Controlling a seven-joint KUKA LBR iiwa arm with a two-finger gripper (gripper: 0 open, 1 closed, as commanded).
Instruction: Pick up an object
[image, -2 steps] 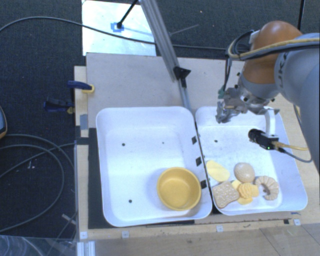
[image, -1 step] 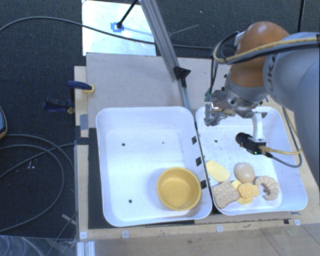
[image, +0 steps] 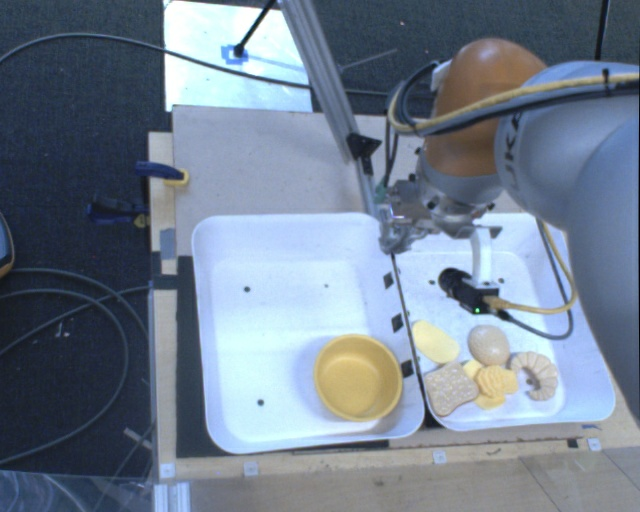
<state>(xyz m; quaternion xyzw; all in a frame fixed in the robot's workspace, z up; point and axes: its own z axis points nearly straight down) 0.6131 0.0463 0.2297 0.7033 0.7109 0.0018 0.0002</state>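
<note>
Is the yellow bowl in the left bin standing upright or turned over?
Upright: the yellow bowl shows its open hollow and rim facing up, with nothing inside.

Bench (image: 260, 150) bears two white bins, left bin (image: 270, 260) touching right bin (image: 580, 390); blue clamp (image: 160, 172) on left edge

Yellow bowl (image: 358, 376) in white bin (image: 270, 260); orange-banded grey arm (image: 560, 120).

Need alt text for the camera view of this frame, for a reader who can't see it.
A grey robot arm with an orange band reaches in from the right above the right white bin, where small food-shaped pieces cluster near the front. The left white bin holds a yellow bowl.
</note>
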